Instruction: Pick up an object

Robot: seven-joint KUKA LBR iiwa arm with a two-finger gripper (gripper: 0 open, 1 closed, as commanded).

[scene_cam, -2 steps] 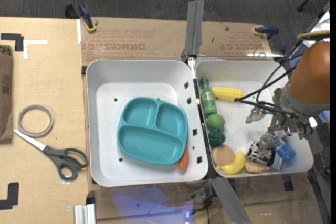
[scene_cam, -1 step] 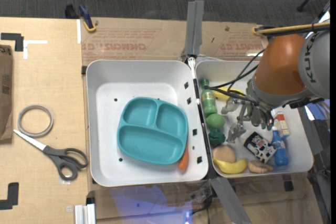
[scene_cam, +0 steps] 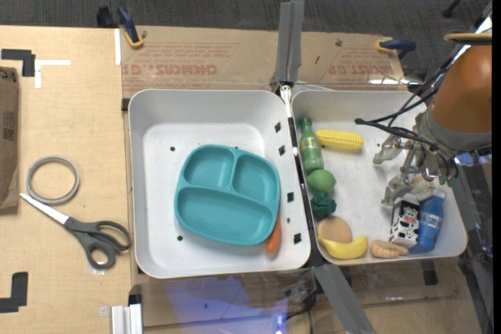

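Camera view: tool (scene_cam: 409,177), grip state unclear, over right bin (scene_cam: 368,102); bench (scene_cam: 63,121) holds scissors (scene_cam: 82,229).

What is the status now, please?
Gripper low in right bin, nothing seen held. Cow-print carton and blue bottle just below it. Corn apart.

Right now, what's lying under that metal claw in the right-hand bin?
Below the claw lie a black-and-white carton and a blue bottle, side by side, with a tan peanut-like piece in front. Whatever sits directly beneath the claw's frame is covered.
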